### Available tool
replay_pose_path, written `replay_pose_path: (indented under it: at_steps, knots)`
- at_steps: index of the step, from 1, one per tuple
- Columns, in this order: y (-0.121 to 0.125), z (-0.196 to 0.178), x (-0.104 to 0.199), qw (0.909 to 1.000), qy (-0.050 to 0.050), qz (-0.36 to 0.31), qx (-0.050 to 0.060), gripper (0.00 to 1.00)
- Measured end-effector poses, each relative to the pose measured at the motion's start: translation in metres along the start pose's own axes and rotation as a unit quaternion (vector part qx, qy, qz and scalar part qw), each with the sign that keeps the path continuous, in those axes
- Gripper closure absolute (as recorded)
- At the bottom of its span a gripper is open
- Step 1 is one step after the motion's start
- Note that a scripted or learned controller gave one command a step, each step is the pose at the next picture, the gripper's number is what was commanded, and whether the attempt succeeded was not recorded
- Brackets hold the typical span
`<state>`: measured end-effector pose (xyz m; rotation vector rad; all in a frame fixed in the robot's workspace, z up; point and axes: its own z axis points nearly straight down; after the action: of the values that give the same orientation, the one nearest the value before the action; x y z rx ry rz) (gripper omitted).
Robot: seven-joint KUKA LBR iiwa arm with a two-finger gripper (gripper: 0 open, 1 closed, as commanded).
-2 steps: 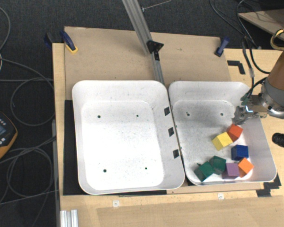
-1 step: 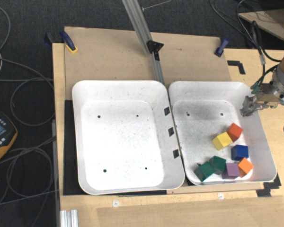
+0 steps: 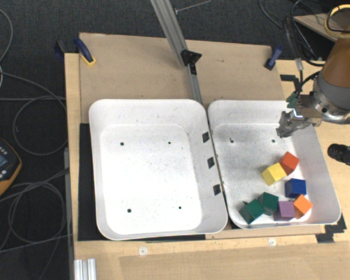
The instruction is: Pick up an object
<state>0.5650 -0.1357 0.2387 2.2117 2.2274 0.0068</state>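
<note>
L bin (image 3: 105, 121) sits beside R bin (image 3: 221, 112); in R bin's near-right corner, blocks: two green (image 3: 261, 206), yellow (image 3: 274, 173), purple (image 3: 286, 209), orange-red (image 3: 290, 162), blue (image 3: 296, 187), orange (image 3: 303, 204); gripper (image 3: 284, 126) hangs over R bin's far right, well apart from blocks; can't tell jaw state.
</note>
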Motion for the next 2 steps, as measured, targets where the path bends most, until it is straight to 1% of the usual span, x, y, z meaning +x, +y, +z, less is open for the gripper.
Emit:
replay_pose_path:
  at_steps: [1, 2]
  knots:
    - [0.011, -0.001, 0.055, 1.0, 0.0, 0.0, 0.001, 1.0]
    - [0.033, -0.006, 0.095, 1.0, 0.0, 0.0, 0.001, 1.0]
